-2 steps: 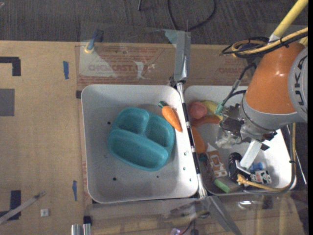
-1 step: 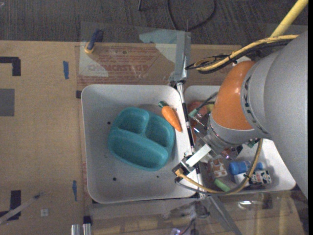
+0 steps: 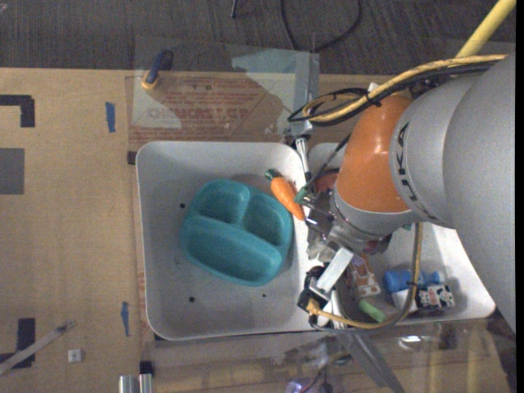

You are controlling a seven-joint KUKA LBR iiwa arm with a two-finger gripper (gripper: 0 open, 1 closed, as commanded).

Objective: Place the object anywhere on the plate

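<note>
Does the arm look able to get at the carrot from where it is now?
Probably yes. The carrot lies uncovered in the left bin, by the right rim of the teal plate, and the arm hangs close to its right. The bin's wall close beside it may crowd a grasp.

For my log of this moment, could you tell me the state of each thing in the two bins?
teal plate: right way up in the left bin, compartments empty.
carrot: lying slanted at the plate's right rim.
blue piece: lying in the right bin.
green piece: lying in the right bin.
arm: reaching over the right bin.
</note>
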